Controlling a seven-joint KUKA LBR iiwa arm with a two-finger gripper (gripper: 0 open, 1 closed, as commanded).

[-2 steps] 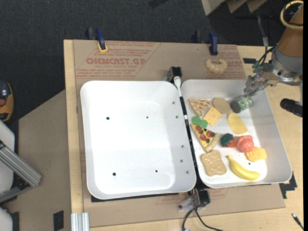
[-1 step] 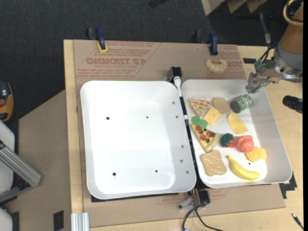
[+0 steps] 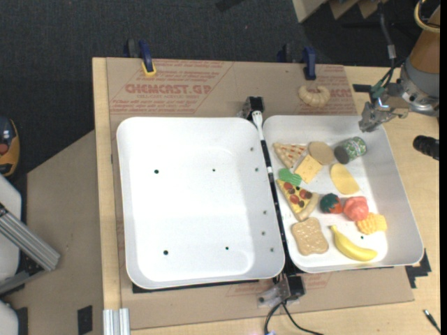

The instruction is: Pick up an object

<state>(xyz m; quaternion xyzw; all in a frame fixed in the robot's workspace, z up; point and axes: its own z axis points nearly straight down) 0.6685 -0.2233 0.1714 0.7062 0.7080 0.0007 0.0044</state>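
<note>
While the claw (image 3: pixel 370 121) hangs over the top right corner of the right bin (image 3: pixel 405 208), nothing sits between its fingers, and it is too small and blurry to tell if they are apart or together. Its grey arm (image 3: pixel 419 75) comes in from the right side. All the toy foods lie in the right bin. A grey-green can (image 3: pixel 350 149) lies on its side just below the claw, near but not touching it. Next to the can is a tan round cookie (image 3: pixel 320 151). A pizza slice (image 3: pixel 290 153) lies near the top left, with a yellow cheese wedge (image 3: pixel 308 168) touching it. A yellow oval (image 3: pixel 344 179) rests under the can. Another pizza slice (image 3: pixel 296 197) with green on it lies by the left wall. A red and green strawberry (image 3: pixel 330 203) sits beside a red lump (image 3: pixel 355 208) and an orange piece (image 3: pixel 373 223). A brown cracker (image 3: pixel 309 236) and a yellow banana (image 3: pixel 353 245) lie at the bottom. The left bin (image 3: pixel 140 187) sits beside it on the brown desk (image 3: pixel 209 89).
</note>
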